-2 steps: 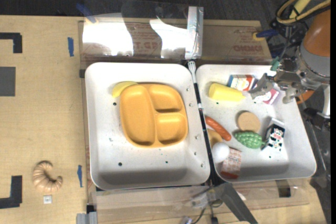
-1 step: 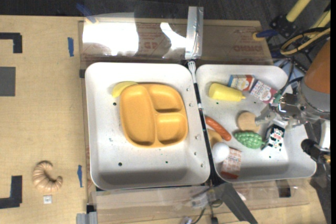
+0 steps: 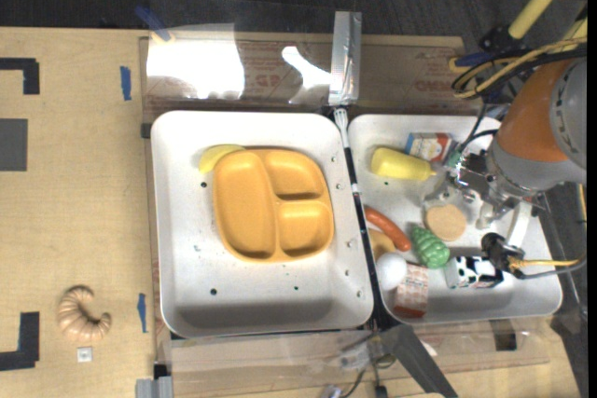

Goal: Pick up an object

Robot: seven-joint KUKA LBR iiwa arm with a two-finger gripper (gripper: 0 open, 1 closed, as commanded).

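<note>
A pale wooden bench (image 3: 65, 228) carries two shallow white bins side by side, with dark carpet beyond its far edge and a strip of clear plastic sheeting taped behind the bins. The left bin (image 3: 177, 228) holds a yellow-orange divided tray (image 3: 272, 202) with three compartments, lying flat near the middle, and a small yellow piece (image 3: 213, 155) pokes out from under its far left corner. Out on the bench, well apart from the bins at the near left, lies a curled tan croissant-shaped toy (image 3: 84, 312).

The right bin (image 3: 541, 289) is crowded. A yellow bottle-shaped toy (image 3: 401, 164) lies on its side near the far wall, with a small red-and-white packet (image 3: 428, 145) just behind it. A round tan disc (image 3: 445, 222), flat and biscuit-like, sits in the middle of the bin. An orange-red carrot-like stick (image 3: 387, 227) lies aslant near the left wall, a knobbly green toy (image 3: 431, 249) just beside it, a white ball (image 3: 390, 270) nearer the front, a labelled red-and-white can (image 3: 411, 288) at the front wall, and a black-and-white cow figure (image 3: 478, 270) to the right.

The grey arm with its orange band (image 3: 527, 121) reaches in from the right, and the gripper (image 3: 462, 191) hangs low over the right bin, just above and beside the tan disc. Its tips blur into the metalwork, so whether it is spread or pressed together cannot be told, and nothing is visibly held.
</note>
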